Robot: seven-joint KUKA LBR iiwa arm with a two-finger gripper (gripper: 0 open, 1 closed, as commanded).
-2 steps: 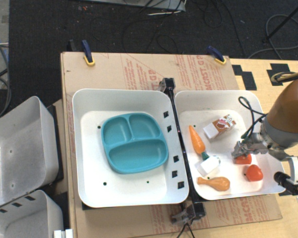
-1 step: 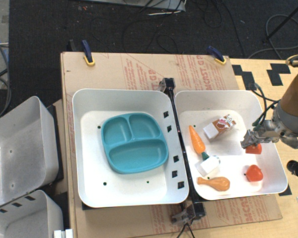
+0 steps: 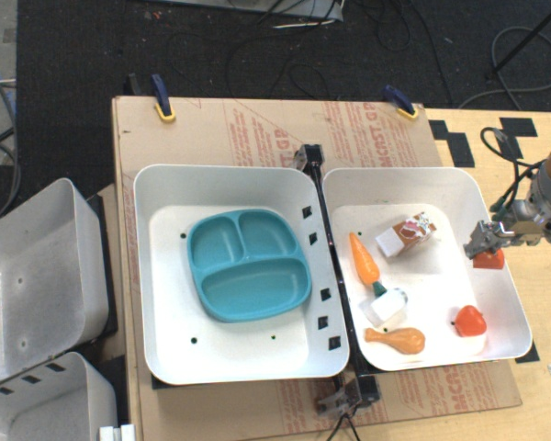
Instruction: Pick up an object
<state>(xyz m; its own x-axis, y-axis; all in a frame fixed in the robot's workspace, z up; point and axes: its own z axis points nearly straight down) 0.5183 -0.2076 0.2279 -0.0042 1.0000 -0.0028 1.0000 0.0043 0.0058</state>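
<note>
One gripper [image 3: 488, 243] (right bin's [image 3: 510, 288] edge) clamps a red block [image 3: 489, 260].

Gripper [image 3: 486, 242] low at right edge, wrist angled inward

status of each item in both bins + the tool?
teal divided plate: flat in left bin, nothing on it
carrot: lying flat, right bin
brown-white packet: lying flat, untouched
white bottle: on its side
chicken drumstick: lying flat near front wall
red pepper: resting, free
red object: at right wall, under tool
tool: over red object, grip unclear
</note>
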